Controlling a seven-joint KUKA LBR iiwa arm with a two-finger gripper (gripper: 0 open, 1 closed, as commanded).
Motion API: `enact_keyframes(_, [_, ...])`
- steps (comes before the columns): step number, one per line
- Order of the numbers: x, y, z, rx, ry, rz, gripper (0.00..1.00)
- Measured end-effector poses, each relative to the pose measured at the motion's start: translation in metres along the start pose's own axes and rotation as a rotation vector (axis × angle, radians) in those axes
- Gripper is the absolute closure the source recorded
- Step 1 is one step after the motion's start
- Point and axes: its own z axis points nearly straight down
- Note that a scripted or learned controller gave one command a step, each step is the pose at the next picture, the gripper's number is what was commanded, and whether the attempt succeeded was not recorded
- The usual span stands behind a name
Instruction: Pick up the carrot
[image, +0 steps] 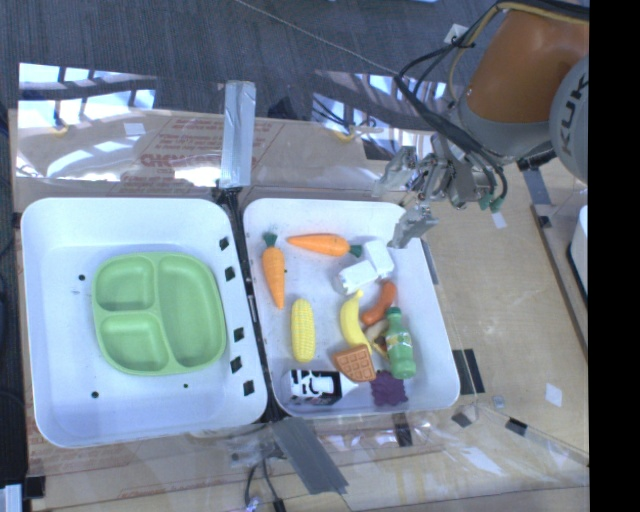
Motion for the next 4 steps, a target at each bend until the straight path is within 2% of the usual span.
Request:
enact_keyframes(1, [0.003, 0.041, 0.117, -0.004, 0.01, 0.053, 0.0])
enact_keyframes(2, [0.007, 0.066, 0.2, -0.002, 0.004, 0.059, 0.0])
enact_keyframes(3, [0.004, 0.068, 0.187, -0.001, -0.002, 0.05, 1.0])
enact_keyframes(4, [0.011, 0.087, 0.197, -0.001, 0.004, 0.308, 1.0])
